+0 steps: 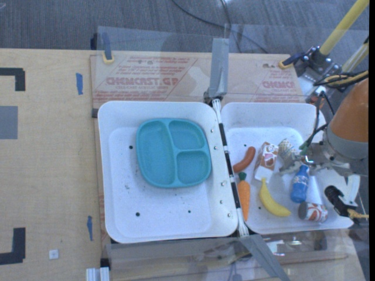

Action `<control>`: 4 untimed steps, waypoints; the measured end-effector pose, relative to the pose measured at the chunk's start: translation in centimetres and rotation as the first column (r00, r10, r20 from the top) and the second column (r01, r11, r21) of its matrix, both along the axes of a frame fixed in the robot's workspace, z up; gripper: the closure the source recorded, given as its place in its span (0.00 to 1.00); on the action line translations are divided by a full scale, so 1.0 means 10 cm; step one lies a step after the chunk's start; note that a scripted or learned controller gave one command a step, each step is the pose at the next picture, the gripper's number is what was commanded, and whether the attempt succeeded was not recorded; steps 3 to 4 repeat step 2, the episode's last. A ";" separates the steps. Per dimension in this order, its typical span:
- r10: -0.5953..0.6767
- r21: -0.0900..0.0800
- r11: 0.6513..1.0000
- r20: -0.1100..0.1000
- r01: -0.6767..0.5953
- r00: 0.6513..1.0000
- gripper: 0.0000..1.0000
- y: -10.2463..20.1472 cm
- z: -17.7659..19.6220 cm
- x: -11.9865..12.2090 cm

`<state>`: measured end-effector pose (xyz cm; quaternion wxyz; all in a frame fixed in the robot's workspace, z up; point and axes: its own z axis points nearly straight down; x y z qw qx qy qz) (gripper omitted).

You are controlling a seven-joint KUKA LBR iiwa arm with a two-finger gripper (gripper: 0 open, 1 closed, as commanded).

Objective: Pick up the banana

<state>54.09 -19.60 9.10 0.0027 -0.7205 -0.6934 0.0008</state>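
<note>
From my remote station I see the wooden bench point(47, 174) carrying 2 shallow white bins side by side. The left bin point(114, 209) holds a teal plate point(173, 152) with 3 compartments, lying flat near the bin's upper middle. The right bin point(258, 113) holds the smaller items. The grey arm point(351, 136), with its orange band, reaches in from the right edge and hangs over the right bin's far right side. Its gripper point(304, 157) sits low among the items beside the blue bottle point(300, 184); I cannot tell whether its fingers are apart or together, and I see nothing clearly held.

The banana point(271, 199) lies flat on the right bin's floor, toward the front, curving from beside the carrot down toward the front right. It sits just left of the blue bottle and apart from the gripper. The carrot point(244, 196) lies at the bin's left wall, pointing toward the front. A red sausage point(244, 158) lies tilted above the carrot. A small red and white carton point(267, 156) rests just right of the sausage, above the banana.
</note>
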 end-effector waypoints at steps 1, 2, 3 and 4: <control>-0.004 0.002 1.000 -0.004 0.004 1.000 1.00 -0.02 0.07 -0.01; -0.029 -0.001 1.000 -0.001 0.029 1.000 1.00 0.50 0.94 0.44; -0.029 -0.001 1.000 -0.001 0.029 1.000 1.00 0.50 0.94 0.44; -0.029 -0.001 1.000 -0.001 0.029 1.000 1.00 0.50 0.94 0.44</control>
